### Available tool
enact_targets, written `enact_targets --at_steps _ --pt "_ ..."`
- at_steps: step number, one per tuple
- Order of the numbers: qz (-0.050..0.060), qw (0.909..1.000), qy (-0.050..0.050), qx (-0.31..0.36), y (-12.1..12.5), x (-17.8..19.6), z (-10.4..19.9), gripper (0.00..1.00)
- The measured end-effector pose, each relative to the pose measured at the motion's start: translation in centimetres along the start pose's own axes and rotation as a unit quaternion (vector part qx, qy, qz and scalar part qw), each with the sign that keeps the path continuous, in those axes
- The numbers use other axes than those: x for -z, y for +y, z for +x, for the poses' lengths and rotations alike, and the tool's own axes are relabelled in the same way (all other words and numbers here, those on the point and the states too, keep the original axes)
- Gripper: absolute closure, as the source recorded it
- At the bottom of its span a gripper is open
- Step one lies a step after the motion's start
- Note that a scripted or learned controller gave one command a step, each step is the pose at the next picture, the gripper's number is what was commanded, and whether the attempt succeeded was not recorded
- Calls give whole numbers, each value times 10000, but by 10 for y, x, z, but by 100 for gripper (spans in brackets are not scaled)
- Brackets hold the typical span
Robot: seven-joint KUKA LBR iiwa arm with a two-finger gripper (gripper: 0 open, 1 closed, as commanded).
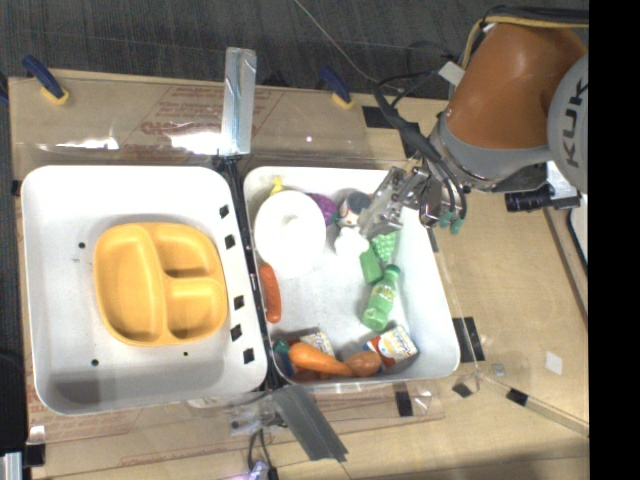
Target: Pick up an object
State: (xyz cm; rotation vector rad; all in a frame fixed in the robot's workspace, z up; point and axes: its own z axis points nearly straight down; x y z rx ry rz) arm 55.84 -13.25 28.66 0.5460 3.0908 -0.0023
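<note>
Orange-banded arm [515, 88] over tan bench [520, 298]; two white bins [50, 268].

You have two white bins [60, 268] on a tan worktop [520, 308]. The left one holds a yellow tray [160, 280]. The right one holds a white roll [290, 230], green bottle [381, 298], orange carrot [315, 360] and purple piece [322, 205]. The arm [510, 88] is orange over grey.

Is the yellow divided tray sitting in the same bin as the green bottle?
No, the yellow tray lies in the left bin, the green bottle in the right bin.
</note>
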Motion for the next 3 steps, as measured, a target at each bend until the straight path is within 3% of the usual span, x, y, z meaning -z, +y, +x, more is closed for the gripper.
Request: enact_targets --at_steps 1,2,3 --pt "5 9971 50 -765 -39 -105 -19 100" --pt "0 9849 27 -1731 -39 -106 44 100" --pt "-6 9802 -1 -1982 -11 -52 -4 100"
